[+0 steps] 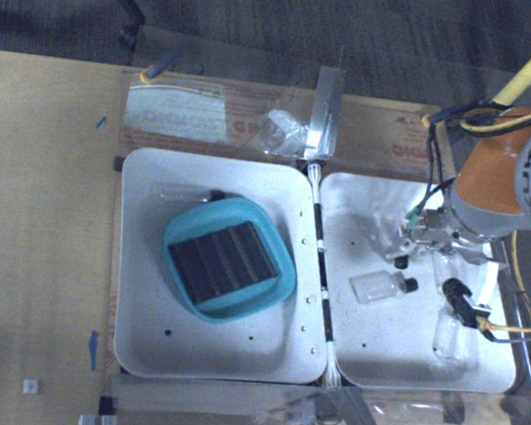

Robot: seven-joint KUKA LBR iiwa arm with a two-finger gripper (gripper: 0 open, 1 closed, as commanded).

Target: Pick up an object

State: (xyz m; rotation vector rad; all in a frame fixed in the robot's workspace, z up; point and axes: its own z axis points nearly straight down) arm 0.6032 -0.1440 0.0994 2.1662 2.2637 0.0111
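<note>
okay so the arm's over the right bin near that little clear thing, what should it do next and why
Probably shift the tool slightly toward the left bin and lower onto the small clear object. That object lies flat on the right bin floor just beside the tool, apart from it, and nothing shows between the fingers.

Two white bins [130, 334], one teal dish [188, 232], one dark ridged block [222, 264], one clear plastic piece [376, 286]

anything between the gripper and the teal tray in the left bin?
In the camera view, the gripper hangs over the right bin. Between it and the teal tray lie bare white bin floor and the two bins' adjoining rims. A small clear bottle sits just below that line.
</note>
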